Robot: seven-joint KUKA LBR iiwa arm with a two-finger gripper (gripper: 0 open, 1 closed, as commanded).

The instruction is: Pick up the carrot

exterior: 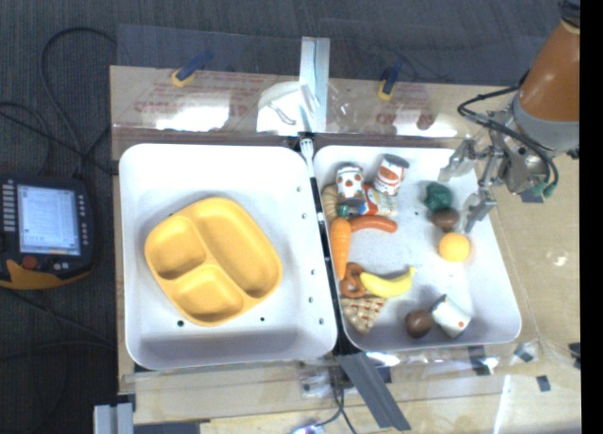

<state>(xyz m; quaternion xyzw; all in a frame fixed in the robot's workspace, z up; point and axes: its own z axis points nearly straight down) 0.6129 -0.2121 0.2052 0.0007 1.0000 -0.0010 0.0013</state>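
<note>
Left bin (141, 329) holds a yellow divided tray (213, 260); right bin (495, 281) holds the carrot (340, 242) by its left wall, beside a red sausage (373, 225), above a banana (387, 281); gripper (468, 187) open at the right bin's upper right rim, near a green item (437, 197), nothing between fingers.

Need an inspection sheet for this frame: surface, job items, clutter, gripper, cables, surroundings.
Surface: two white bins, left bin and right bin, side by side.
Job's things: carrot at the right bin's left wall, untouched.
Clutter: banana, orange ball, red sausage, two small cans; yellow tray in left bin.
Gripper: gripper over the right bin's right rim, holding nothing.
Cables: black cable on floor, left.
Surroundings: handheld control unit, dark carpet.
</note>
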